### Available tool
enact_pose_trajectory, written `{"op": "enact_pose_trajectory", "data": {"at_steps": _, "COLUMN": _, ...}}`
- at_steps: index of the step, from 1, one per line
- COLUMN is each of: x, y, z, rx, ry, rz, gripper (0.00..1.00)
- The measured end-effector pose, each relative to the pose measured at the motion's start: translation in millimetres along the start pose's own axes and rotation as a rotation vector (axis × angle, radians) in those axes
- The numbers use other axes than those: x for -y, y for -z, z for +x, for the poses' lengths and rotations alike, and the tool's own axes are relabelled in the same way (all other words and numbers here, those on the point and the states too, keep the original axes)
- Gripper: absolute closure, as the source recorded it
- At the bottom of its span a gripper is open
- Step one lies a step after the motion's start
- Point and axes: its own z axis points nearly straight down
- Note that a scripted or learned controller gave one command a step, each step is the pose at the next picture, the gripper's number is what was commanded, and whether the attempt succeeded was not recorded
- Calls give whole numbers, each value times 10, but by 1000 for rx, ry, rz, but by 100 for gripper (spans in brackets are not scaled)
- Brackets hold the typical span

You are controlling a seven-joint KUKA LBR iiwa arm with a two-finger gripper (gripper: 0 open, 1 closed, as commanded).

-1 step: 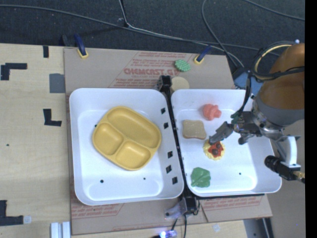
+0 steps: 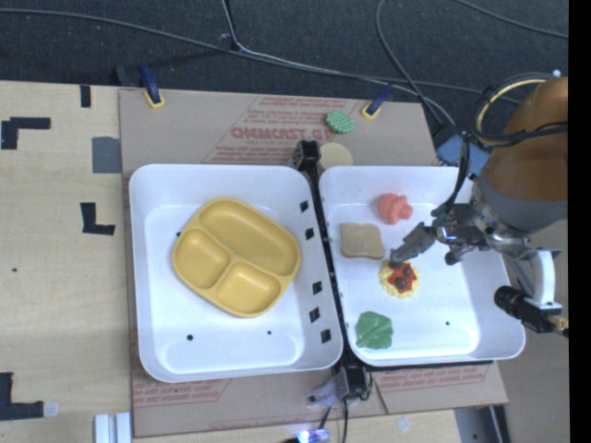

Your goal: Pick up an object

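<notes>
The jaws [image 2: 404,253] are hovering in the right bin [image 2: 462,340], their tip sitting just above the pizza [image 2: 400,281], which is lying at their 6 o'clock; I cannot tell how they stand. Toast [image 2: 361,241] is lying at 9 o'clock, just beside

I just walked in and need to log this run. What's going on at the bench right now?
A grey arm reaches in from the right over the right bin, its hand low by the small yellow pizza piece. Nothing is visibly held. A pink piece, a tan toast slice and a green leafy piece also lie in that bin. The left bin holds a yellow divided plate.
</notes>
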Motion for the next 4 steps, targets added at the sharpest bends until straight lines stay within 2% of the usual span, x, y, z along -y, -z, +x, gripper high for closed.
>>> {"op": "enact_pose_trajectory", "data": {"at_steps": 1, "x": 56, "y": -622, "z": -14, "rx": 0, "ry": -2, "rz": 4, "gripper": 0}}
{"op": "enact_pose_trajectory", "data": {"at_steps": 3, "x": 117, "y": -1590, "z": 29, "rx": 1, "ry": -1, "rz": 1, "gripper": 0}}
{"op": "enact_pose_trajectory", "data": {"at_steps": 4, "x": 109, "y": -1470, "z": 33, "rx": 0, "ry": -1, "rz": -1, "gripper": 100}}
